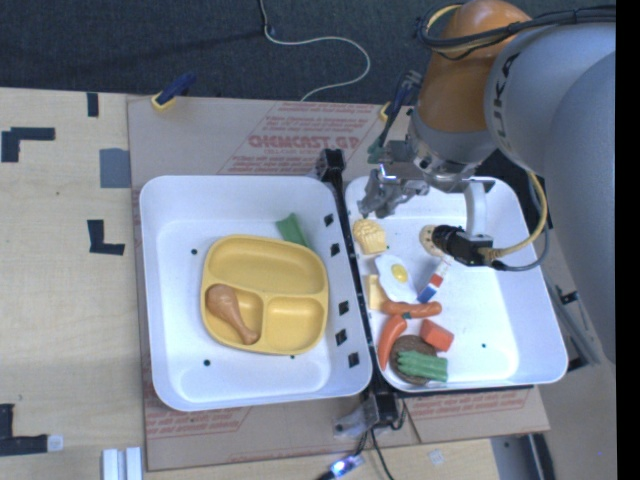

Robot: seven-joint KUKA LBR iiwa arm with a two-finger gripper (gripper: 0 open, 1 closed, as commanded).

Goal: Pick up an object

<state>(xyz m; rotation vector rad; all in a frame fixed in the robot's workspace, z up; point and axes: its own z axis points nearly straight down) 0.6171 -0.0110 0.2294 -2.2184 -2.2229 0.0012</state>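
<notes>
At seven o'clock from the end effector (384,196), just beside it, lies a corn piece (369,235); finger state indiscernible.

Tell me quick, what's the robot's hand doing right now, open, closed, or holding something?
Hand: above the right bin, near its upper left corner; whether it is open or closed cannot be told, and nothing shows in its grip.

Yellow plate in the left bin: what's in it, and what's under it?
The yellow plate holds a chicken drumstick in its near-left compartment. A green piece pokes out behind its far rim. Anything under the plate is covered.
</notes>
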